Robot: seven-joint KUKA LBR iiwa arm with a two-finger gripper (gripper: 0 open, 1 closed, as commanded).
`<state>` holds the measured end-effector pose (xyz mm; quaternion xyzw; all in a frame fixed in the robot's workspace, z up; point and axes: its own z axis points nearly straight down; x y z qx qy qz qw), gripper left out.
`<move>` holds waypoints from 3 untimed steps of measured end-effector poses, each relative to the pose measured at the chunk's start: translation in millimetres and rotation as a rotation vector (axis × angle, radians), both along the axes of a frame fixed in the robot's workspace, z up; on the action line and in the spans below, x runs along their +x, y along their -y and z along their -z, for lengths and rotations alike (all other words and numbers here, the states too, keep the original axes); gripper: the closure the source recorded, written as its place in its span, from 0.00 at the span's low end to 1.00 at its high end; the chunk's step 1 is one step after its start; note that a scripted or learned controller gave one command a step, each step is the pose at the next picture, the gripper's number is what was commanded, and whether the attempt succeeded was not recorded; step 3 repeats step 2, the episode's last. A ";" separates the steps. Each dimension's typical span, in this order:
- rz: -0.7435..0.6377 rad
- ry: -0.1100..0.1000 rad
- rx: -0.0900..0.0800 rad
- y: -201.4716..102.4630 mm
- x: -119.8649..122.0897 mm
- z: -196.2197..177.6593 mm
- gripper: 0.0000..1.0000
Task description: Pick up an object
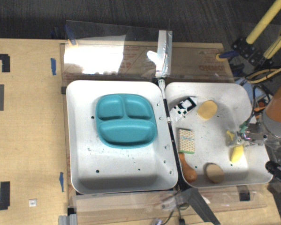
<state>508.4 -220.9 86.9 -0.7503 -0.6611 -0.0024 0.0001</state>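
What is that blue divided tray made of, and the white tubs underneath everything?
The blue divided tray looks like moulded plastic, matte with a soft sheen and rounded edges. The white tubs, left and right, also look like plastic: smooth, slightly glossy, with rounded corners. I can't be sure from looks alone.

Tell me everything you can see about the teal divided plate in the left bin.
The teal divided plate looks like smooth molded plastic, a rounded rectangle with raised ridges splitting it into three compartments: two smaller ones on the far side, one wide one on the near side. All three hold nothing. It lies flat and upright, right of center on the floor of the left white bin, with no other object touching it.
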 end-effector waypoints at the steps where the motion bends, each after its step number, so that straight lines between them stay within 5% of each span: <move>1: 0.097 0.003 -0.004 -23.9 39.5 0.0 1.00; 2: 0.060 0.005 -0.001 -131.3 73.5 -152.1 1.00; 3: 0.060 0.005 -0.001 -131.3 73.5 -152.1 1.00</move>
